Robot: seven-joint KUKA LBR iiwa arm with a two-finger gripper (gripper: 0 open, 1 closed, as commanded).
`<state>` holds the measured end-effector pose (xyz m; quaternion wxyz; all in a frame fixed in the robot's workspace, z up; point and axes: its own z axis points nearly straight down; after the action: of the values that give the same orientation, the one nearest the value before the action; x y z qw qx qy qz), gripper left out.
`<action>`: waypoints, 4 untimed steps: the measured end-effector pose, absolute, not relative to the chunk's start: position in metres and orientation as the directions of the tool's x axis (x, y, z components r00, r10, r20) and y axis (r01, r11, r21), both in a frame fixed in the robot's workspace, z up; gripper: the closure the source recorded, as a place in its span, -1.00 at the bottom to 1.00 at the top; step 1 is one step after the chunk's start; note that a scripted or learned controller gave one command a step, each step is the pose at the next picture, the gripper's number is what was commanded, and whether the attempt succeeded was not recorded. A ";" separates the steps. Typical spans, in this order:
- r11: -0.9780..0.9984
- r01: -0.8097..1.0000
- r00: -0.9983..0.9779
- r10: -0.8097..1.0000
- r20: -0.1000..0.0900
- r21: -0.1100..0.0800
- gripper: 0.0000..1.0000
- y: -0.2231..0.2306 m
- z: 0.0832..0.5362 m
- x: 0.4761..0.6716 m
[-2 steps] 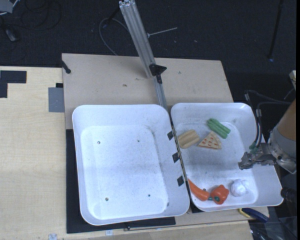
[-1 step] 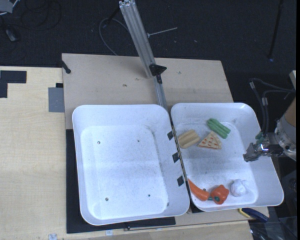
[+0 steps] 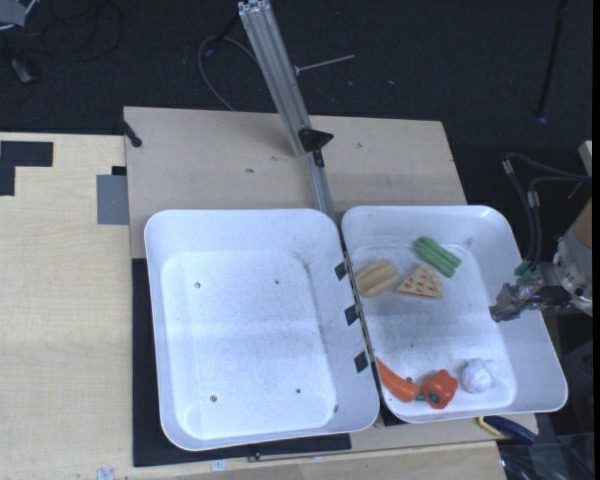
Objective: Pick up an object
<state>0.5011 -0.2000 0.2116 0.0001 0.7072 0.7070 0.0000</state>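
Observation:
The right bin (image 3: 525, 388) holds several small items. A green ridged piece (image 3: 436, 255) lies near its back, with a tan bread roll (image 3: 376, 276) and a tan triangular wedge (image 3: 419, 284) beside it. Along the front lie an orange carrot (image 3: 395, 381), a red pepper (image 3: 439, 387) and a white crumpled lump (image 3: 476, 375). My gripper (image 3: 510, 304) hangs at the bin's right rim, to the right of the wedge and above the white lump, with nothing visibly in it.
The left bin (image 3: 170, 238) sits against the right one, with black clips (image 3: 350, 313) along the shared rim. A metal rail (image 3: 280, 78) slants up from the back of the bench. Cables (image 3: 525, 183) hang at the right beside the arm.

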 end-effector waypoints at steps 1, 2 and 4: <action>0.004 1.000 -0.004 1.000 0.001 0.000 1.00 -0.142 0.212 0.504; 0.003 1.000 -0.003 1.000 0.001 0.000 1.00 -0.099 0.215 0.521; 0.002 1.000 -0.002 1.000 0.000 -0.001 1.00 -0.001 0.206 0.533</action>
<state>0.5332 -0.0011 0.2056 -0.0004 0.7063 0.7079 -0.0004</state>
